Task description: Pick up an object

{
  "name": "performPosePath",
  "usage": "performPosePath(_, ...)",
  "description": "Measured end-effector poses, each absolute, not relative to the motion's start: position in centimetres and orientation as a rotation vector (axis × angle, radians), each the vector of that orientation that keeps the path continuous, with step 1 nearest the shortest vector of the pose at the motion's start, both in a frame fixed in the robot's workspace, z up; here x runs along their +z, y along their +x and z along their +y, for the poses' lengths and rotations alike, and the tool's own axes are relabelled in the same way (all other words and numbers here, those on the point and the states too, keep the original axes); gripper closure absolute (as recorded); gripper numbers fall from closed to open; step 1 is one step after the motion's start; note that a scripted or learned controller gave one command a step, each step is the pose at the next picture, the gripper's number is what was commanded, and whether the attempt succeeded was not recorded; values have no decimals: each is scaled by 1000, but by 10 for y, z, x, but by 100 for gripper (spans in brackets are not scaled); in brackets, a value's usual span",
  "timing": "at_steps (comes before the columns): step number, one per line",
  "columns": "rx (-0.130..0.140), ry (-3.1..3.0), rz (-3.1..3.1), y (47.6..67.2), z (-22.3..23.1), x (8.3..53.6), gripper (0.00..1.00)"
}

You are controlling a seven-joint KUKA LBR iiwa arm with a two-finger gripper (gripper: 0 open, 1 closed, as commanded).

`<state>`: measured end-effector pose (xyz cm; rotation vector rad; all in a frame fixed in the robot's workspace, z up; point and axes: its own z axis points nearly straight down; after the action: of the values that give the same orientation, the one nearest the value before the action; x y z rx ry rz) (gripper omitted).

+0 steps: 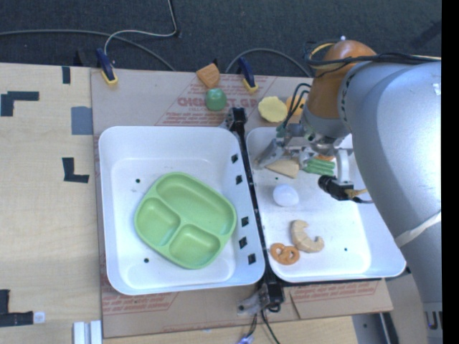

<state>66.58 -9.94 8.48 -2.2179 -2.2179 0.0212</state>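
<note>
Lying nearest, at the right bin's (373,264) six o'clock, pretzel (285,253) and croissant (307,236); hovering at twelve o'clock, pincer (276,151), grip state unclear, tan wedge (283,168) sitting just beside at its five o'clock, long axis running three-to-nine.

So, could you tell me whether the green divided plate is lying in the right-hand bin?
No, the green divided plate lies in the left bin, alone there.

There were two bins (118,192), one tray (185,220), one pretzel (285,253), one croissant (306,237) and one egg (285,195).
</note>
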Motion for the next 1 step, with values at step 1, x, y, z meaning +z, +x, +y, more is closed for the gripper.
performPosePath(1, 41, -2215, -2216, 663, -103, 94, 100)
